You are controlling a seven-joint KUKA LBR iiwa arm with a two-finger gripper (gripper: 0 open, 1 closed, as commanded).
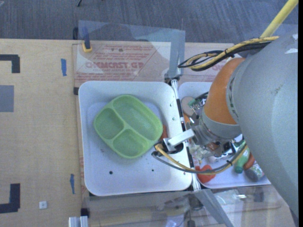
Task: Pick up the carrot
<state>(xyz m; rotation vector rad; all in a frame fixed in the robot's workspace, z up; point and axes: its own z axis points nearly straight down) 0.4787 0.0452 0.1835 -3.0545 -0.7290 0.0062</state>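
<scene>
Overhead slanted view of a pale wooden tabletop (38, 126) bearing two shallow white plastic bins side by side. Left bin (132, 181) holds a light green, three-compartment plastic plate (128, 125), lying tilted toward the bin's upper left area. Grey robot arm with an orange band (222, 100) above the wrist enters from the right and hangs over the divider between the bins, covering much of the right bin (222, 184). Claw (189, 143) sits low at the divider, near the plate's right rim; whether it is open or closed cannot be told, since the wrist hides it. Yellow and black cables (175, 162) loop below the wrist into the left bin. Orange-red carrot-like piece (204, 174) lies in the right bin at its lower edge, just beneath the wrist and partly covered by cables. Green-and-orange object (242, 161) and grey object (254, 172) lie to its right, in the same bin.
</scene>
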